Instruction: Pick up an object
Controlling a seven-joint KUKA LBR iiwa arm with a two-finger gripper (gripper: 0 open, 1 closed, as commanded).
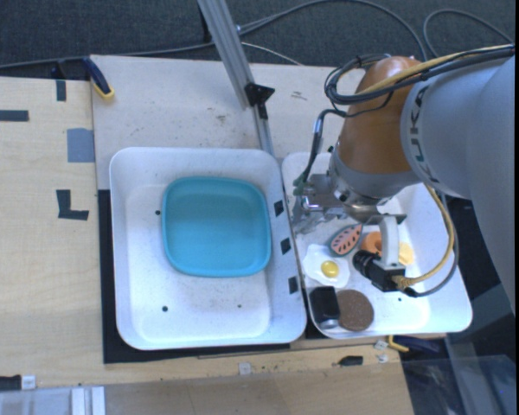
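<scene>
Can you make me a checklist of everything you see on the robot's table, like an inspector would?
Surface: pale wooden bench bearing two white bins side by side.
Job's things: left bin holds a blue plate; right bin holds a fried egg toy, a brown round piece, a black block and orange pieces.
Clutter: grey tape marks on the bench.
Grippers: gripper low over the right bin's left edge; fingers too hard to read.
Cables: black cables behind the bench.
Surroundings: dark floor, slanted metal pole.

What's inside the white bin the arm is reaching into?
The right bin holds a fried-egg toy, a brown disc, a black block and orange-yellow bits. The arm covers the bin's upper half, so anything there is hidden.
</scene>
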